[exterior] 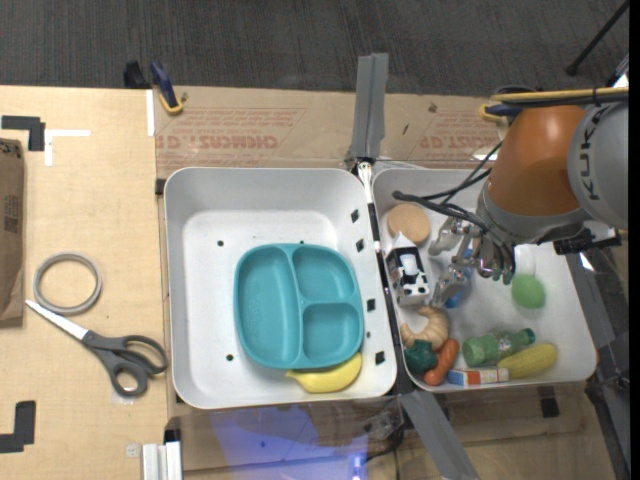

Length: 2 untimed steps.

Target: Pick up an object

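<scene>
- Camera view, slanted look down on bench: two white bins side by side, left bin [190, 218] and right bin [575, 313].
- Left bin: teal divided plate [298, 306] near centre, three compartments; banana [330, 376] at 6 o'clock of plate, touching its lower edge, partly tucked under it.
- Arm [545, 163] enters from right, orange band over upper right bin.
- Gripper [470, 258] low inside right bin, upper middle part. Jaw state: cannot tell; metal parts and cables clutter the tip, nothing seen between them.
- Right bin contents, relative to gripper: tan round bread roll [408, 223] at 10 o'clock; black-and-white cow toy [410, 276] at 8 o'clock against left wall; green ball [528, 292] at 4 o'clock, apart from gripper.
- Blue object just below gripper tip, too blurred to identify.
- Lower right bin: croissant [428, 323] at 7 o'clock of gripper; carrot [441, 362] beneath it; green bottle [495, 347] at 6 o'clock lying flat; corn cob [532, 359] just right of bottle, touching or nearly so.
- Bench at 9 o'clock of bins: tape roll [68, 282], scissors [105, 348] just below it.
</scene>
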Tool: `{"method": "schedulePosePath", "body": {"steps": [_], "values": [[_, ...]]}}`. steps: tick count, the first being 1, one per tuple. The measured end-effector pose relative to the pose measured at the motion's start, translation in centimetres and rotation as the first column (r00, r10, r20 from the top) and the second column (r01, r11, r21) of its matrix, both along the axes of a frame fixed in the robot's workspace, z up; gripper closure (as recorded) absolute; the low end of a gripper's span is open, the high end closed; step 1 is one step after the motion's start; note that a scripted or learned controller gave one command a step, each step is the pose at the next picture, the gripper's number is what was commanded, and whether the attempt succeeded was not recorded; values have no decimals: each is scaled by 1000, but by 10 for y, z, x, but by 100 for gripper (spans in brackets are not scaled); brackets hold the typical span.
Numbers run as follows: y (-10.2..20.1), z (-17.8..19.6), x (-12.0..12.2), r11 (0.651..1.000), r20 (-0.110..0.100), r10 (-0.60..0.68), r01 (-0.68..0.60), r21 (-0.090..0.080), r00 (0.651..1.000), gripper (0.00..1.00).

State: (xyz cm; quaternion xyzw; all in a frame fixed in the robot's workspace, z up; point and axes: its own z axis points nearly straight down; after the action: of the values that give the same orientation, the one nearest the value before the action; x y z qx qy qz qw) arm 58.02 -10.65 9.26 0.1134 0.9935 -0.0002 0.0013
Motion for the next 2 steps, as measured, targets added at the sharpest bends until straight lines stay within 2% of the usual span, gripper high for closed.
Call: {"method": "schedulePosePath", "body": {"steps": [1, 2], "values": [[-69, 0, 17, 991, 3, 136, -136, -1, 991, 0], [-69, 11, 18, 990, 7, 138, -138, -3, 990, 100]]}}
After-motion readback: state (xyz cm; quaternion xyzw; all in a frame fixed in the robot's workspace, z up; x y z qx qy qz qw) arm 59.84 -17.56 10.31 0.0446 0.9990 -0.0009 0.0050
